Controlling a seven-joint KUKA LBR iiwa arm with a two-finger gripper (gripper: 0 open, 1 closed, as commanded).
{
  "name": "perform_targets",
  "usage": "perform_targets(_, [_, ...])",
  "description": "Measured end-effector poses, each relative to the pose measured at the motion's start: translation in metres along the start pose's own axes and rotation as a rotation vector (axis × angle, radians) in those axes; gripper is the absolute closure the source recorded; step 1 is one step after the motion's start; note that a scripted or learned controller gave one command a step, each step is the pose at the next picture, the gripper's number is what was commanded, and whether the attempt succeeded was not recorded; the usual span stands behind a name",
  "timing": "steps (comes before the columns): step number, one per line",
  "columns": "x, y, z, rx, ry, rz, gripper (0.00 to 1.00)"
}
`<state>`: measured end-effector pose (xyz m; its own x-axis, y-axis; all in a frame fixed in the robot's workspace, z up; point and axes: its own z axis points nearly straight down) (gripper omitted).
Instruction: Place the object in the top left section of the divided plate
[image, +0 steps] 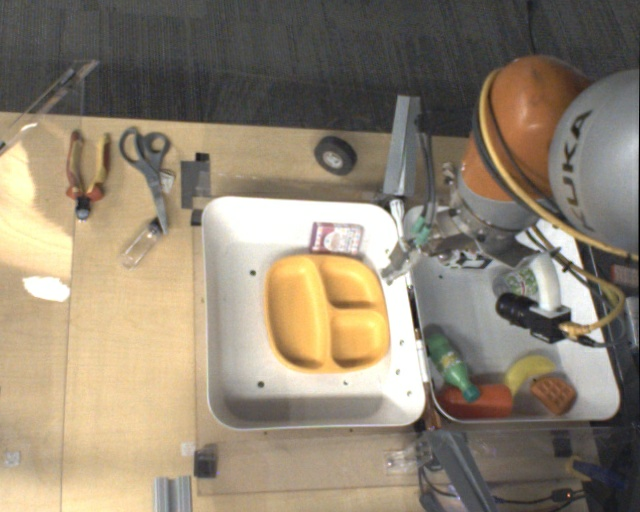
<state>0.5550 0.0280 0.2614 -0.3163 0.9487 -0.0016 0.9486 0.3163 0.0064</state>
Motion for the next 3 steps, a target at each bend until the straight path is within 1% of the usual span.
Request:
perform_targets(1, [0.091, -0.009, 0.071, 0.003, 0.002, 0.068, 0.0])
perform_targets(2, [0.091, -0.007, 0.06, -0.002, 0.002, 0.066, 1.0])
perform_targets(3, [0.057, -0.001, 0.067, 0.001, 0.001, -0.034, 1.0])
